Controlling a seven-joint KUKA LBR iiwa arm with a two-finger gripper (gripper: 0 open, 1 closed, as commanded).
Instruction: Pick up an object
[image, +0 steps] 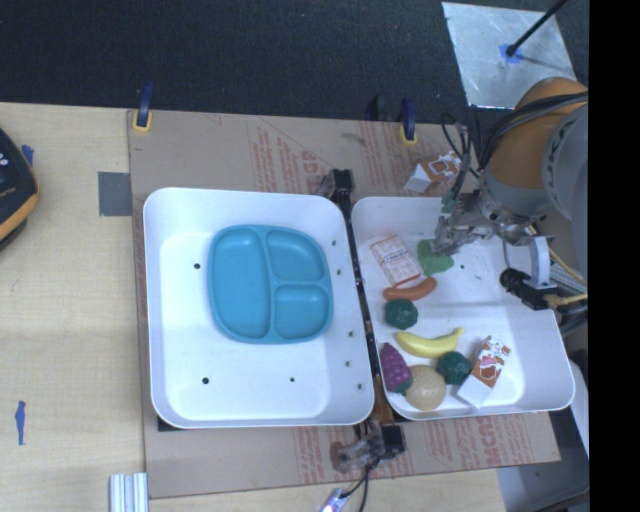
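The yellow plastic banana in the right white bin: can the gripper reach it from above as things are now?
Probably yes. The yellow plastic banana lies uncovered, top side free, in the right white bin. The gripper is over the same bin, near a green piece. A dark green ball sits close.

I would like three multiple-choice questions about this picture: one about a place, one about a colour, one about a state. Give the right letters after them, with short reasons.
1. Where does the blue plate lie?
A. In the left bin
B. In the right bin
C. On the cardboard

2. What colour is the banana?
A. Red
B. Yellow
C. Purple

3. How does the blue plate lie?
A. Flat, hollows facing up
B. Standing on its edge
C. Upside down

Answers:
1 A, it rests on that bin's white floor.
2 B, the curved fruit in the right bin is yellow.
3 A, its three hollows are visible from above.
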